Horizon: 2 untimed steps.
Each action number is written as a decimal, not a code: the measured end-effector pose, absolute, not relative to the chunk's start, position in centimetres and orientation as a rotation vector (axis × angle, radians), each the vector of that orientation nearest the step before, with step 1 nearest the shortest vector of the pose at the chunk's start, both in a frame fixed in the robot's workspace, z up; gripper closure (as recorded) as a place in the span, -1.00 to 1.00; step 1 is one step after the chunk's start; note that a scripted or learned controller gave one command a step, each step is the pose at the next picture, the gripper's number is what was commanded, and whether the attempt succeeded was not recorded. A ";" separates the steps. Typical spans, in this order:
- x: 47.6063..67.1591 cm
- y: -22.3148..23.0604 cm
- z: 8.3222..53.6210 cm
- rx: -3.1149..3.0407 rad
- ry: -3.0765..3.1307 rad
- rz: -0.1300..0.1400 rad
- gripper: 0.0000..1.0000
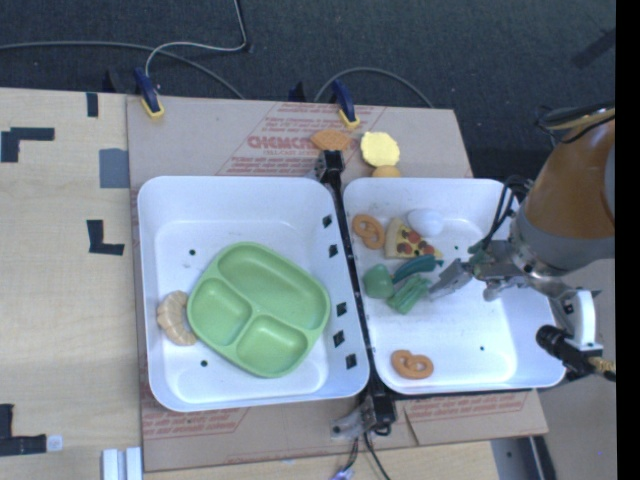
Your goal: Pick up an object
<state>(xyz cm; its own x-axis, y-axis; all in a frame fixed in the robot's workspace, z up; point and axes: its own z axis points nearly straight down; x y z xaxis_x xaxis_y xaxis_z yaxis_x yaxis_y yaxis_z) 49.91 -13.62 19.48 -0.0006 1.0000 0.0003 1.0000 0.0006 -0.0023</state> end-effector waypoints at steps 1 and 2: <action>53.3 -9.6 8.6 -2.221 -2.226 -0.005 -1.00; 62.9 -9.9 8.6 -2.221 -2.224 0.000 -1.00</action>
